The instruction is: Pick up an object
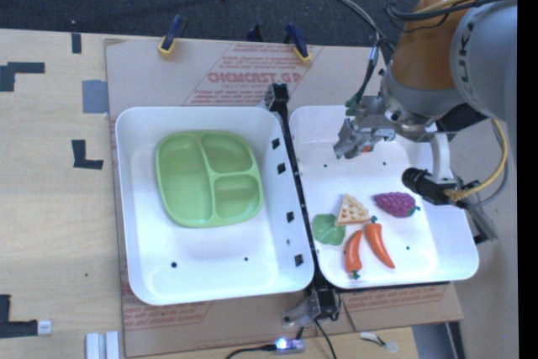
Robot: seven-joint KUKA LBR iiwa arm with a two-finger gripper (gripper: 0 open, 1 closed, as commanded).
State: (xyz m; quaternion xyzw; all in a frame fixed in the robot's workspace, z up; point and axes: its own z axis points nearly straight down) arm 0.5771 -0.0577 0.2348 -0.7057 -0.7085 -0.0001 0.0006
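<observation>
The bench (50,206) is pale wood, with a sheet of printed cardboard (235,76) lying under both bins and two blue-and-yellow clamps (172,36) at its twelve o'clock edge.

The arm (458,38), grey with an orange band, enters from three o'clock and bends down over the right bin.

The left bin (143,265) is white and shallow. A green divided plate (208,178) sits in it, toward the bin's twelve o'clock half, with three compartments.

The right bin (445,261) touches the left one along a shared black-clipped edge.

The claw (351,145) hangs over the right bin's ten o'clock area, above bare white floor. Nothing is seen between its fingers; whether it is released or clenched cannot be told from this angle.

The pickable items lie grouped toward the right bin's six o'clock side, well apart from the claw:
- A purple bunch of grapes (395,203) at the group's three o'clock.
- Two orange-red carrots or peppers, one longer (380,245) and one shorter (354,253), side by side at six o'clock.
- A green leafy piece (328,229) at nine o'clock.
- A tan waffle-like wedge (353,211) at twelve o'clock, touching the green piece.
</observation>
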